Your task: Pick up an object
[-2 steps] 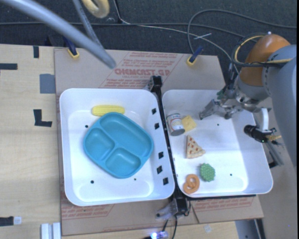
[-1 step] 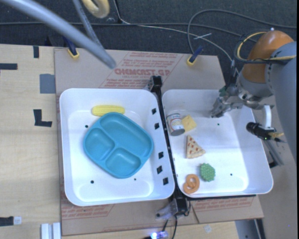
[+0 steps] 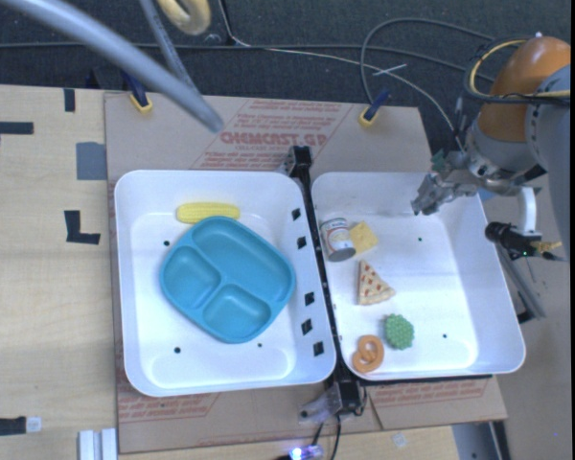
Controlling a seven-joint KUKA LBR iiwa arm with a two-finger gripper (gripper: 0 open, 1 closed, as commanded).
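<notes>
The things I may pick lie in the right white bin (image 3: 479,286), most of them along its left wall. Near the far-left corner a small silver can (image 3: 337,239) lies on its side, touching a yellow cheese-like block (image 3: 364,236). Toward the middle of the left side lies a pizza slice toy (image 3: 372,284). Near the front-left corner I see an orange pretzel-shaped toy (image 3: 369,353), and just beside it a green broccoli-like toy (image 3: 399,331).

My pincer (image 3: 429,197) hangs over the far-right corner of this bin, well apart from all these pieces. I cannot tell if it is apart or together, because it looks dark and small from here. Nothing is visible in it.

I judge that I am in the approach step; no grasp is made yet. The next move calls for choosing one piece, travelling toward the left wall, and descending straight over it.

In the left white bin (image 3: 134,257) rests a blue divided plastic tray (image 3: 228,278), with a yellow corn cob toy (image 3: 208,213) beside its far edge.
</notes>
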